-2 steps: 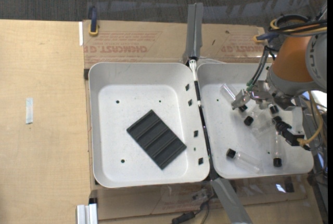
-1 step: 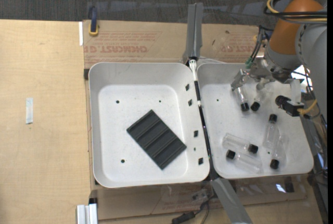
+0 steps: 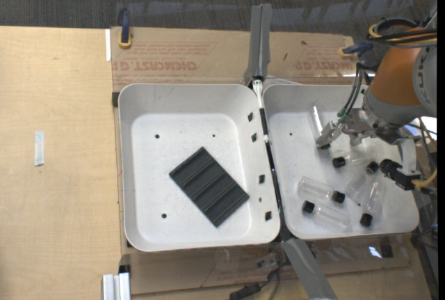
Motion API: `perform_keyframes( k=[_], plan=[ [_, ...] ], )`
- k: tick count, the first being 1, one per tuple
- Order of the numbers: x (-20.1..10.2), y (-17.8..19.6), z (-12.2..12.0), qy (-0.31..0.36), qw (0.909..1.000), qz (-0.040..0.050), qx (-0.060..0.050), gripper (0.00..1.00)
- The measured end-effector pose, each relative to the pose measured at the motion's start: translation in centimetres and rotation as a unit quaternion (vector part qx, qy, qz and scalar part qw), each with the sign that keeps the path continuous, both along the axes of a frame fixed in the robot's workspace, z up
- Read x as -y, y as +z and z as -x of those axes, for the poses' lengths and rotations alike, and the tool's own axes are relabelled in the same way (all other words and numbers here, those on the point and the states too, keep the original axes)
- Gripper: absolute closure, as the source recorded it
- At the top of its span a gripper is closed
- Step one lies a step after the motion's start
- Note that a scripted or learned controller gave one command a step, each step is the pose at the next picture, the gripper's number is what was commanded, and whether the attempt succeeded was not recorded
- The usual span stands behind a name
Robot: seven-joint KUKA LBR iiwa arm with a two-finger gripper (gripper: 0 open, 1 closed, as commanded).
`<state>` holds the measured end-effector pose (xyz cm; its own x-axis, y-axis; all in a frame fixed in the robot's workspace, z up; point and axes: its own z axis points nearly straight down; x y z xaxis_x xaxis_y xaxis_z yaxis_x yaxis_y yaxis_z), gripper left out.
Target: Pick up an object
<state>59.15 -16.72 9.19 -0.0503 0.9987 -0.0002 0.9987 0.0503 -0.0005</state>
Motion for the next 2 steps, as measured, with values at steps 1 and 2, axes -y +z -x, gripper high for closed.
perform_keyframes(
  k=[1,2],
  plan=[
    [0.1,0.9,0.0,-0.001,1.0,0.0001,0.0,1.0],
    [-2.3,10.5,-6.6,0.028,0.9996,0.001,0.001,1.0]
  ],
)
